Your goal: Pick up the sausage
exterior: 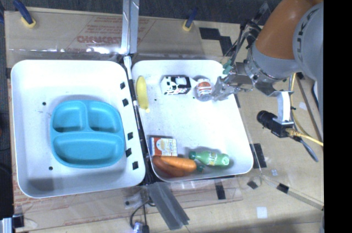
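Two shallow white bins sit side by side, the left bin (22, 116) and the right bin (234, 127); one blue divided tray (87, 134) lies in the left bin, with three compartments. In the right bin there are six loose items: one yellow banana-shaped piece (142, 92); one black-and-white patterned carton (175, 85); one small can with a red band (203, 89); one small orange-and-white box (164, 146); one orange-brown sausage (175, 165); one green bottle (210, 159). One arm (286, 34) reaches in, carrying one gripper (219, 89). On the board's far edge I count two blue clamps, one at the left (24, 13) and one nearer the middle (190, 20).
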